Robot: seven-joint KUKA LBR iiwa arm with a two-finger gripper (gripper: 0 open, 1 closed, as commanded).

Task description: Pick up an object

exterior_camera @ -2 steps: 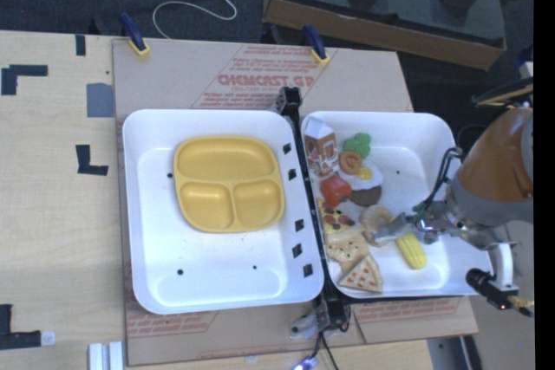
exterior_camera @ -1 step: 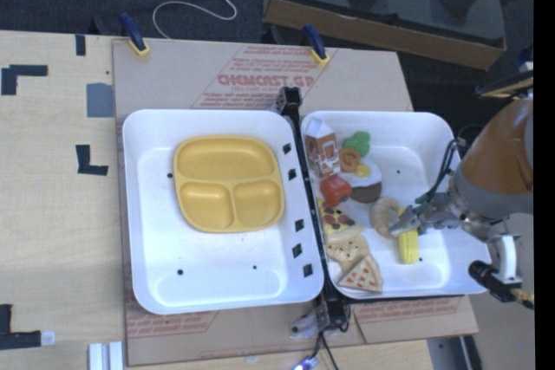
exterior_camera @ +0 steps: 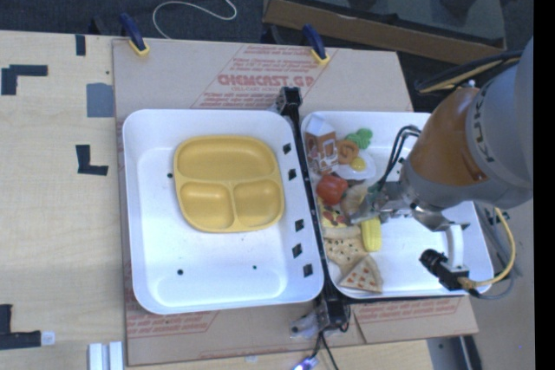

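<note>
You had two shallow white bins side by side on a sheet of cardboard [exterior_camera: 260, 78] on the bench. The left bin [exterior_camera: 147, 212] held one thing, a yellow divided plate [exterior_camera: 230, 184], lying flat in its upper half, with one long section toward the far side and two smaller ones toward the near side.

The right bin [exterior_camera: 408, 273] held a crowd of small toy foods, all packed along its left side, next to the black divider [exterior_camera: 299, 204] between the bins. At the far end you had a small printed carton [exterior_camera: 321, 147], a green piece [exterior_camera: 361, 136] and an orange ring-shaped piece [exterior_camera: 348, 152] on something white. Below them sat a red tomato-like piece [exterior_camera: 332, 188]. Nearer the camera lay a yellow corn cob [exterior_camera: 370, 234], a flat cracker [exterior_camera: 342, 249] and a wedge of pizza [exterior_camera: 362, 275] at the near edge.

The arm [exterior_camera: 468, 152] reached in from the right and hung over the right bin, its orange band covering much of the bin's far right part. The claw [exterior_camera: 378, 205] was down among the foods, between the red piece and the corn cob and very close to both. You could not tell from this angle whether it was spread or closed, or whether it had anything in it; the wrist hid that. Each toy food appeared to rest on the bin floor.
</note>
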